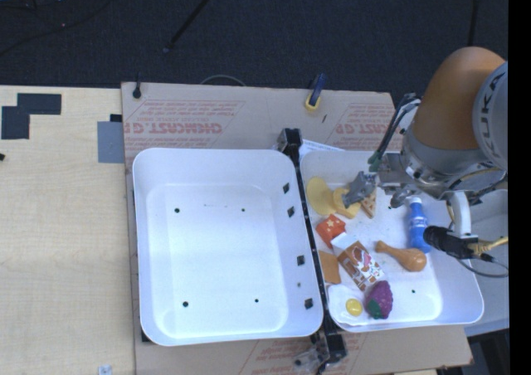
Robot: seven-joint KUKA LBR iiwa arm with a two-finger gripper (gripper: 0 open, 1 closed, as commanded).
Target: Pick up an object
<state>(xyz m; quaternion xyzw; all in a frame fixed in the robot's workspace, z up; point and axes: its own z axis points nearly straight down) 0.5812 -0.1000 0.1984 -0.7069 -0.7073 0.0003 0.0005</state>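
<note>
Task's thing is any object in the right bin (465, 303); nearest candidates are the yellow pieces (325, 196) at that bin's upper left, right under the gripper (362, 191). Gripper sits low over them, grey fingers pointing left and down, but the finger gap is too small and dark to read, so I cannot tell whether it is wide, narrow or holding anything; nothing is clearly seen between the fingers. Risks, as judgement: the yellow pieces lie close to the bin wall and the black divider (300, 216), so a finger could land on the rim or pin the piece flat instead of straddling it. Clutter is tight, so a closing could catch two items or nudge the small red block (332, 227) just below. The flat items probably slip out of a pinch. The arm (460, 112) bulks over the upper right of the bin, hiding part of it. Contents of the right bin: yellow pieces upper left, red block below them, an orange flat piece (330, 267) near the divider, a printed packet (361, 264) in the middle, a brown drumstick-shaped toy (403, 255) to its right, a blue bottle-like thing (416, 224) under the wrist, a purple grape cluster (380, 299) and a small yellow ball (354, 308) at the lower edge. Left bin (145, 241): bare white floor, a few dark specks.
</note>
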